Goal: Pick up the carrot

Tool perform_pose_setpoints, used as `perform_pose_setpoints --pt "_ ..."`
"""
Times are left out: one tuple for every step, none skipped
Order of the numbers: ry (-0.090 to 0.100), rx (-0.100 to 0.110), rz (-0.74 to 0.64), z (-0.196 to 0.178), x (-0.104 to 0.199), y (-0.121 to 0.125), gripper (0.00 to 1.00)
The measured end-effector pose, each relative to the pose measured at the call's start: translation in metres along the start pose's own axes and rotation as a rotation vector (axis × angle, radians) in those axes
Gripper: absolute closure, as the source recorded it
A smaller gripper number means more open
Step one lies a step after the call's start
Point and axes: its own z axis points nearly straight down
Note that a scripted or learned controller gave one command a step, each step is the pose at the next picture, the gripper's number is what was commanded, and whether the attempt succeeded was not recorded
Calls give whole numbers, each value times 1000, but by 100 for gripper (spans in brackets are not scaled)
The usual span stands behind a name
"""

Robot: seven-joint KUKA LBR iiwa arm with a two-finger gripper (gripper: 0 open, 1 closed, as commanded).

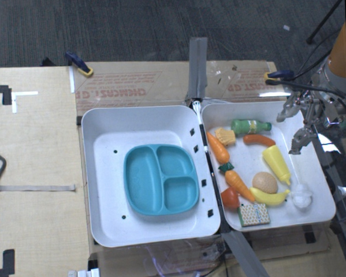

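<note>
Camera view: two white bins sit side by side on the bench, and I take the right bin (324, 211) as my landmark. My gripper (295, 128) hangs over its far right rim, fingers spread, nothing between them. Inside the bin I count two carrots. One carrot (218, 147) lies along the left wall toward the far end. The second carrot (238, 184), green top pointing at that same wall, lies just nearer along it, slanting toward the bin's middle. Around them: one green bottle (250, 126) at the far wall, one red chili (258, 140) just below it, one yellow bottle (277, 165) right of centre, one egg (265, 182) touching one banana (271, 197), one tomato (230, 198) and one small box (254, 215) at the near wall. Left of this bin, the other bin (99, 168) holds one blue plate (162, 179) with three compartments. My gripper is well apart from both carrots.
</note>
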Motion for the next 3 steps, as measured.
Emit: perform_pose_setpoints --pt "-7 0 65 150 18 68 0" --pt "0 0 627 162 75 52 0" --pt "0 1 724 163 36 73 0"
